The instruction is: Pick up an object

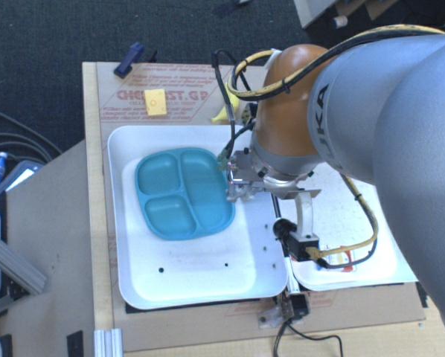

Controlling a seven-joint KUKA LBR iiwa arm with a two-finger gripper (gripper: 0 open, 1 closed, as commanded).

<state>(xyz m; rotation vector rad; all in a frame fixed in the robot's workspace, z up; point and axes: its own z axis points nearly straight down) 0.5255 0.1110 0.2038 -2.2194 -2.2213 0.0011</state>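
A blue plate [179, 193] with three compartments lies flat in the upper part of the left white bin [200, 277]. My gripper [235, 182] hangs under the orange wrist band, right at the plate's right rim near the wall between the bins. The wrist hides the gripper's tips and whether they touch the plate. A small yellow object [225, 113] peeks out behind the arm at the bin's far edge.
The grey arm covers most of the right bin [356, 272]. A cardboard sheet with a yellow note [155, 103] lies behind the bins, and a blue clip [128, 59] sits at its far edge. Cables hang by the bins' dividing wall.
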